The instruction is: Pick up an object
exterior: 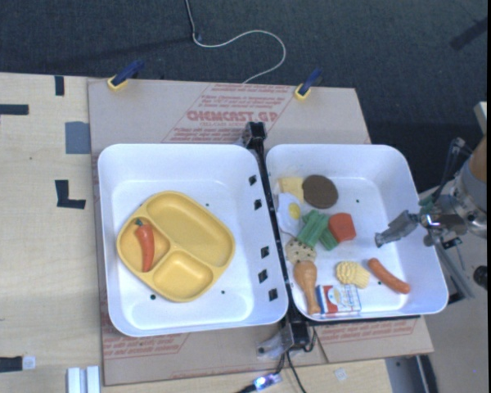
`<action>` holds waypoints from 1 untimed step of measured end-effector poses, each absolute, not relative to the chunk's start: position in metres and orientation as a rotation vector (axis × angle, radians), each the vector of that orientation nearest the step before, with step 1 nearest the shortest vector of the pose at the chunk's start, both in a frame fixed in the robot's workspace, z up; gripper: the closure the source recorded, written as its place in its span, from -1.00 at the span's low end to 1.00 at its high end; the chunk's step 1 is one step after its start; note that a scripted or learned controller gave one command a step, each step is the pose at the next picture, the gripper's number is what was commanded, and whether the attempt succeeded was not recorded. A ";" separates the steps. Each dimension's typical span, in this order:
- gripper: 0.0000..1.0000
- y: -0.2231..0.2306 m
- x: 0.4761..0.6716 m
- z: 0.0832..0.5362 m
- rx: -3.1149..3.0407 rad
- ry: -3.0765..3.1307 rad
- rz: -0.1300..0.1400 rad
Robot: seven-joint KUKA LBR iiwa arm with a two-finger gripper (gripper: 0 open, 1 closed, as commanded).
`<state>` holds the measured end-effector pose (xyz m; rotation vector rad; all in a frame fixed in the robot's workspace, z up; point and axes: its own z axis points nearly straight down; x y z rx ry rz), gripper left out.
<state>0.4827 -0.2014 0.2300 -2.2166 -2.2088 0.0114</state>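
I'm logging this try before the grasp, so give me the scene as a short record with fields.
left bin: yellow divided tray with a red chili pepper in its left compartment
right bin: brown round piece, green piece, red block, corn, sausage, drumstick, small carton
gripper: over the right bin's right side, holding nothing visible

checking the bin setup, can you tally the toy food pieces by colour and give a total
Red or orange: 3, chili pepper, block, sausage
Brown or tan: 3, round patty, cracker, drumstick
Yellow: 2, corn, piece
Green: 1, ridged piece
Total: 9
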 end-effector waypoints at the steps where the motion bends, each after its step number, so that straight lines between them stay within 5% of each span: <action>1: -1.00 -0.201 0.485 0.236 -2.220 -2.221 0.002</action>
